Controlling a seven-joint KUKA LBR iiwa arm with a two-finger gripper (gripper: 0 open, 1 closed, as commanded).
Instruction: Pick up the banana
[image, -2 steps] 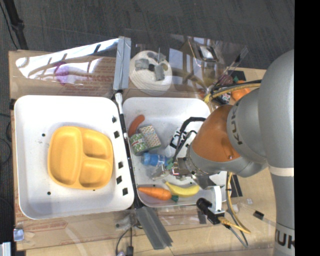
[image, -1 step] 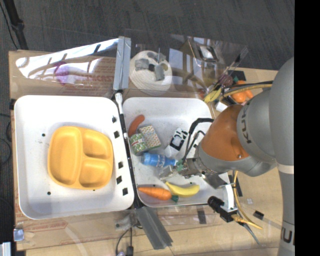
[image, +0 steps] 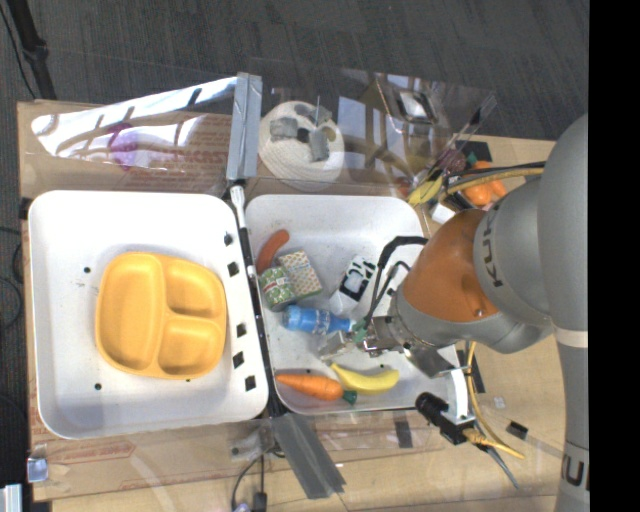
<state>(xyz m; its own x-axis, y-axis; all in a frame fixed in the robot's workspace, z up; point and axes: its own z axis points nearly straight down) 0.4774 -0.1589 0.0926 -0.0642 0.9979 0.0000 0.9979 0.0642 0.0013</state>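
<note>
Camera view: The banana (image: 366, 379) lies in the right bin (image: 330, 215), near its front wall, with the carrot (image: 312, 386) just beside it on the left. The gripper (image: 345, 343) sits low over the bin, directly above the banana and beside the blue bottle (image: 315, 321). The spread of the claw and any contents cannot be determined; the wrist hides it. A patterned green box (image: 288, 281) and a sausage (image: 271, 249) lie further back. The left bin (image: 60, 215) contains a yellow divided plate (image: 160, 315).
</note>
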